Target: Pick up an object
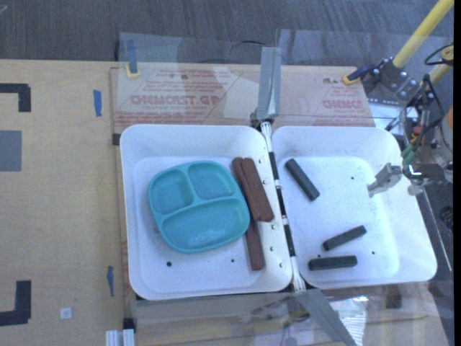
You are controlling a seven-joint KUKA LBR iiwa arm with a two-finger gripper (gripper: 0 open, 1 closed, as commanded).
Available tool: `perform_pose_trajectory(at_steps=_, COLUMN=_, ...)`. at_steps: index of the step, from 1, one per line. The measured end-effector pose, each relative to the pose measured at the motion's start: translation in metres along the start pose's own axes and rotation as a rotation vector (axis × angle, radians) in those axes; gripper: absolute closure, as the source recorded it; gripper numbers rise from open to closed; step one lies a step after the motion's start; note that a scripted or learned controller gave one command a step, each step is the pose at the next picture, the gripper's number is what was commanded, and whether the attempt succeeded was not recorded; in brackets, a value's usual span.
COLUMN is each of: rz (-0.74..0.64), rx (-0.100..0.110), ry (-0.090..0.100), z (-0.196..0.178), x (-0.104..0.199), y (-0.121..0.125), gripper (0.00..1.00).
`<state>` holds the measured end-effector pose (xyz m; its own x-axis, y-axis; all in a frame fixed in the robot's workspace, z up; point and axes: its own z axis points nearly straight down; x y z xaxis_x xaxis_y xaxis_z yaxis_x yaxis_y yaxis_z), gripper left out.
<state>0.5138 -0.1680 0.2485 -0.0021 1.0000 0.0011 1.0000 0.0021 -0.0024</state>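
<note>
Camera view looks down at a slant on two shallow white bins set side by side on the tabletop (57, 193), and the gripper (382, 180) reaches in from the right edge, low over the right bin (414, 262) near its right wall. How wide the gripper stands I cannot tell, since it shows as a small pale shape against the white floor; nothing is seen in it. Three dark bars lie loose in this bin: one slanted bar (301, 179) well to the gripper's left near the divider, a second bar (343, 238) below and a little left of the gripper, and a third bar (332, 262) further below, lying nearly level by the bin's near wall. They rest flat and apart from one another, which I judge leaves room to close on any one of them without nudging the rest. Far to the gripper's left, in the left bin (137, 146), a teal divided plate (198, 206) lies flat, with two brown sticks (252, 193) just beside its right rim, pressed along the divider. Those sticks look awkward to take, being crowded against plate and wall. The second bar seems the nearest fair target, so the pick is, by my reading, not yet made.
</note>
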Motion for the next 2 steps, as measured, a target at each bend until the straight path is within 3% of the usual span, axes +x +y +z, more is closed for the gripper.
perform_pose_trajectory(at_steps=1, rz=-0.015, rx=-0.001, ry=-0.001, z=0.105, x=0.046, y=0.045, gripper=0.0)
perform_pose_trajectory(at_steps=2, rz=-0.115, rx=-0.011, ry=-0.004, z=0.16, x=0.065, y=0.101, gripper=0.0)
